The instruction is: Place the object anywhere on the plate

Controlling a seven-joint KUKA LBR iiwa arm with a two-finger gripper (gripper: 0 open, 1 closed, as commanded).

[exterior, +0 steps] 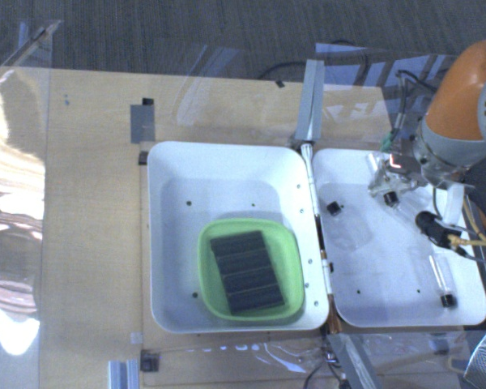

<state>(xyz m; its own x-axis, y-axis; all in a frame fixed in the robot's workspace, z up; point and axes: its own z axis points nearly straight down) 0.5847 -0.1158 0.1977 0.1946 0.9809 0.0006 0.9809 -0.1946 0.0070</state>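
You've got the green plate [249,267] low in the left bin [166,217], w/ the dark ridged block [245,271] already lying flat on it, roughly centred. Right bin [373,290] has a clear tube [441,277] at lower right and a small black bit [334,208] near its left wall. Gripper [391,186] sits over the right bin's upper part, apart from the block; can't tell if it's apart or together
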